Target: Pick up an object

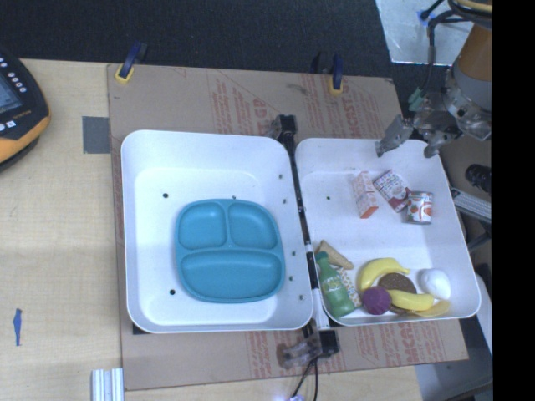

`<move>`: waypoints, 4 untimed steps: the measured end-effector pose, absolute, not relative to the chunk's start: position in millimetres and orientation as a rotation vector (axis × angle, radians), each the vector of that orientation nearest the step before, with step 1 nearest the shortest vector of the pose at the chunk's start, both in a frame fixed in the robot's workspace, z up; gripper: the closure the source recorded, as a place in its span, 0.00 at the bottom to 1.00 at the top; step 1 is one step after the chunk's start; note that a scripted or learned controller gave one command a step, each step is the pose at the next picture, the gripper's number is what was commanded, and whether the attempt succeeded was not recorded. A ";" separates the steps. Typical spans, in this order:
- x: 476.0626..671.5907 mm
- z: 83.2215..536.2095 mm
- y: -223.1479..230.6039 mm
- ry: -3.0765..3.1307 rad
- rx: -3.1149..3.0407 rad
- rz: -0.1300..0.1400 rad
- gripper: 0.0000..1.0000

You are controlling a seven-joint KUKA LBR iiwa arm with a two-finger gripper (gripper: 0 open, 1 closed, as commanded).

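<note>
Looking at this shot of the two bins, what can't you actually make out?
- Arm: cut off by the camera view's right and top edges.
- Carton, wrapper and can: labels too small to read.
- Brown item: partly hidden by the bananas.
- Handheld device: cut off at the left edge.

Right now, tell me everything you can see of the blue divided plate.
The blue divided plate is a rounded rectangle of what looks like smooth plastic, teal-blue all over. Raised ridges split it into three compartments: two smaller ones along the far side and one wide one along the near side. It lies flat, right side up, on the floor of the left bin, roughly centred, apart from the bin's walls. Nothing lies in it or touches it.
</note>
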State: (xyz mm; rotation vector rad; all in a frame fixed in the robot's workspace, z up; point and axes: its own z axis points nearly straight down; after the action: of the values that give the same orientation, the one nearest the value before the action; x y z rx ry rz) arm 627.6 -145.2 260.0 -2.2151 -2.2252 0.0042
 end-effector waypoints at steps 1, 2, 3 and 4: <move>609.5 111.0 -158.1 -2.217 -2.209 0.016 0.00; 615.4 97.7 -168.6 -2.227 -2.214 -0.007 0.00; 616.0 109.8 -172.8 -2.233 -2.221 -0.003 1.00; 571.4 189.8 -165.5 -2.221 -2.222 0.000 1.00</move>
State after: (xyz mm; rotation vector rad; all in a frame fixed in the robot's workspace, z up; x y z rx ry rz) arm 571.4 -165.5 189.8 -2.2221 -2.2209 -0.0004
